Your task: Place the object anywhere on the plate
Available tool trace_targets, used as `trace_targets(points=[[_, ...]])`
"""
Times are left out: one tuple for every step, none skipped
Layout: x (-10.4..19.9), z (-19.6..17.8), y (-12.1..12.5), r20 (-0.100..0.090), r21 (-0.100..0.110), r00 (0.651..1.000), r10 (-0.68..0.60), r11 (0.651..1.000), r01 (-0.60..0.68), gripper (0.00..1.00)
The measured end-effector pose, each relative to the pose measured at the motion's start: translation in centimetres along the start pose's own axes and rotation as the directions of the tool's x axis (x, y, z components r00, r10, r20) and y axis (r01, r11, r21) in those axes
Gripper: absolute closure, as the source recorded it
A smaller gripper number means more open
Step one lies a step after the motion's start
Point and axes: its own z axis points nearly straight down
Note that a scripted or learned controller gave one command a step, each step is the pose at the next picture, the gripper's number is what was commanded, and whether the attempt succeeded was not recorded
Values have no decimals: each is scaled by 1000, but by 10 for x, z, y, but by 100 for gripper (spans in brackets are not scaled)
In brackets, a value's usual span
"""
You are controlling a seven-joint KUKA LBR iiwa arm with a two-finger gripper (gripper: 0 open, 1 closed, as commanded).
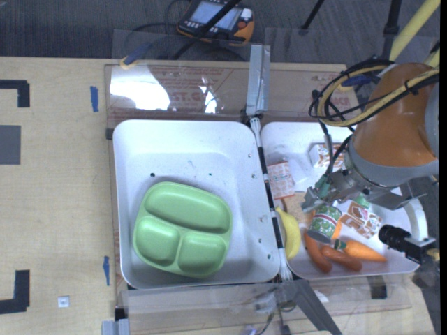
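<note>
Plate, green, three compartments, sits bare in left bin. Tool hangs low over right bin's clutter, poised for picking: green can, carrots, banana. Grip unclear.

No legible text anywhere. Printed matter present but too small or blurred to read:
- small red-and-white packet lying in the right bin near the divider: red print, letters unresolved.
- green-and-white can by the carrots: label graphics visible, no readable words.
- red-and-white carton just right of that can: pattern only.
- faint reddish print on the brown board under the clear sheet behind the left bin: washed out by glare.
- handheld pendant on the floor beyond the bench: lit screen, contents unreadable.
</note>
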Motion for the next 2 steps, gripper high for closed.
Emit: trace_targets(points=[[70,43,19,0,2,999,-38,999,38,100],[104,57,29,-1,3,975,-224,975,224,100]])
